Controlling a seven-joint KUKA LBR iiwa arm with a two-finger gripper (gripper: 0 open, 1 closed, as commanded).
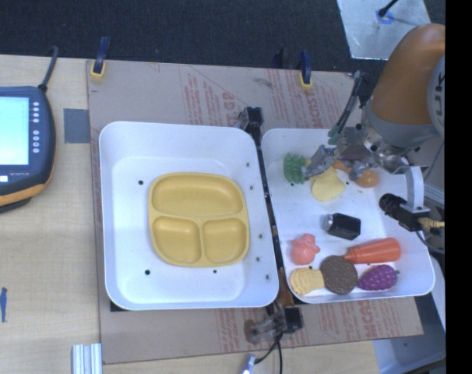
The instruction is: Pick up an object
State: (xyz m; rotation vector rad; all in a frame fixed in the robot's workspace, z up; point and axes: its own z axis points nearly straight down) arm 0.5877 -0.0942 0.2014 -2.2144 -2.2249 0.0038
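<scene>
Camera view: the bench (41,287) carries a cardboard sheet (181,92) on which two shallow white bins sit side by side. The left bin (127,279) holds a yellow three-compartment tray (199,218) lying flat near its centre. The right bin (419,279) holds the small objects. The arm (407,76) reaches in from the right, its orange band above the wrist, and ends over the upper part of the right bin. A handheld control pendant (14,146) lies at the left edge of the bench, well apart from both bins.

The gripper (341,158) sits low over the upper part of the right bin, just above a pale yellow object (327,186). Whether its claw is released or clenched cannot be told.

Objects in the right bin, largest first: an orange carrot-shaped piece (374,251) lying flat; a brown round piece (339,274) overlapping a pale biscuit-like piece (304,280); a purple grape-like piece (378,276) just beside the brown round; a black block (343,225) near the middle; a pink piece (304,249); a green piece (295,167) near the upper left wall; a small orange piece (367,178) next to the gripper.
</scene>
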